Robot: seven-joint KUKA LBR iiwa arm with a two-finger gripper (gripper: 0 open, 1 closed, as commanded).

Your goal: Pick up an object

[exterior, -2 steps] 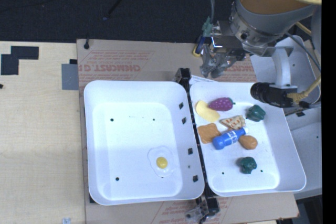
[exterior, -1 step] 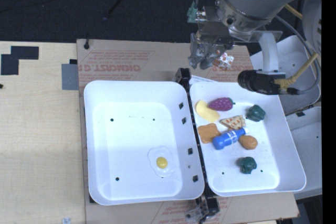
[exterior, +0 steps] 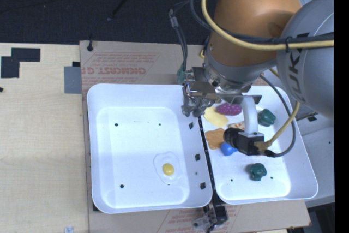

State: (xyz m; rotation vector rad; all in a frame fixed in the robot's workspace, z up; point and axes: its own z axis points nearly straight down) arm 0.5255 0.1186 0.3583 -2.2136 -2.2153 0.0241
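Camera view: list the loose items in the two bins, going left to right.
Fried egg toy → orange piece → blue piece → dark green piece → teal piece. The yellow and purple pieces overlap under the arm, so I leave them out.

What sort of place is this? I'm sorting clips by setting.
Probably a robotics lab bench for grasping trials: a grey and orange robot arm reaches over two shallow white plastic bins holding small toy foods such as a fried egg toy, with loose cables behind.
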